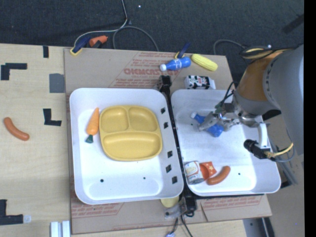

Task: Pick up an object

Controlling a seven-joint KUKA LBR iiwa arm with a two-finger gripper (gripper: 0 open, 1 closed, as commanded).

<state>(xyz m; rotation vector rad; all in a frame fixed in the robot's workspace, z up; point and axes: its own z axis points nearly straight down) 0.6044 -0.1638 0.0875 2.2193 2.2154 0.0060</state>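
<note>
Left bin (79, 132): yellow tray (131, 132), carrot (93, 121) beside it. Right bin (247, 181): can (192, 172), sausage (218, 176) near front; my gripper (213, 124) over the blue object (211, 127), finger state indiscernible.

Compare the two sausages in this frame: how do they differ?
One sausage lies inside the right bin, near its front edge beside a small packet; the other sausage lies outside both bins, on the bare wooden bench at far left. Each slants the opposite way. Both are small, reddish-orange and curved.
</note>
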